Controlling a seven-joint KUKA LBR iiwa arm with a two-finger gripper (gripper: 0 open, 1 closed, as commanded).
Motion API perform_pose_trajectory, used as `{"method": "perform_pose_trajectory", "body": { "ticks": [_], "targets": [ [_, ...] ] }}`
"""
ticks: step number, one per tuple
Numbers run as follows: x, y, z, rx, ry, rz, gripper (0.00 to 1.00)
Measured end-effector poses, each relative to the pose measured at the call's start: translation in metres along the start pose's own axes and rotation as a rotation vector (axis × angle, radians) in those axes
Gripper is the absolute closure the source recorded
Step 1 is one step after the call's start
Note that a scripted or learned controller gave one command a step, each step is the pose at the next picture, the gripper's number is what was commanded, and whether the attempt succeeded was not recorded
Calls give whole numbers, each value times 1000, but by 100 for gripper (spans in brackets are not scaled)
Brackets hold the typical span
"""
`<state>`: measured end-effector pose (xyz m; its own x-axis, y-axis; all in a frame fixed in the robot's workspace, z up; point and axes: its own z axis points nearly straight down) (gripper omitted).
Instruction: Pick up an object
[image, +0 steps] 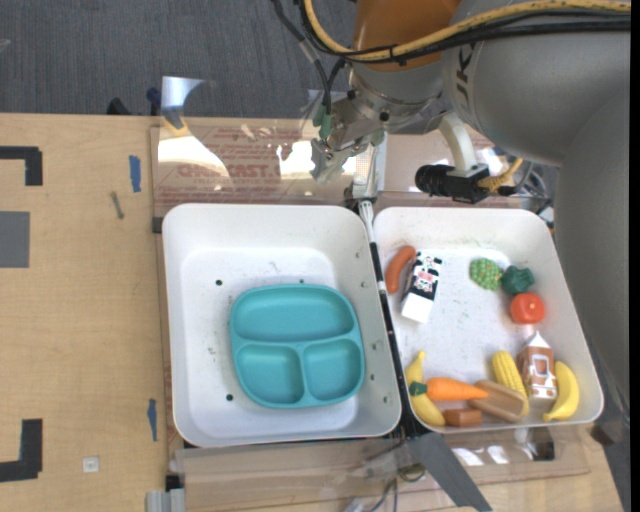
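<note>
tool (335, 150): raised behind both bins, finger state cannot be told. best target: milk carton (422, 287), lying apart in right bin (455, 225); descend centred.

Single fixed cam above the light wooden desk (70, 300), looking down at a slant. Both shallow white plastic bins fill mid-frame: left bin (190, 240) centre, right bin (470, 225) at right. Far desk edge and dark floor run along the top. Grey arm with orange band (400, 25) enters upper right, close to lens.
</note>
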<state>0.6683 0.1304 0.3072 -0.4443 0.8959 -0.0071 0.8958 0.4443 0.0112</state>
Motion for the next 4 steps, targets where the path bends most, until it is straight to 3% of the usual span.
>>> {"method": "perform_pose_trajectory", "body": {
  "ticks": [1,2,3,4],
  "targets": [
    [-23,-19,157,21,10,-111,100],
    [-7,-4,51,-1,4,-22,100],
    [36,16,38,6,5,72,100],
    [-63,-30,-66,0,0,-74,100]
  ]
}}
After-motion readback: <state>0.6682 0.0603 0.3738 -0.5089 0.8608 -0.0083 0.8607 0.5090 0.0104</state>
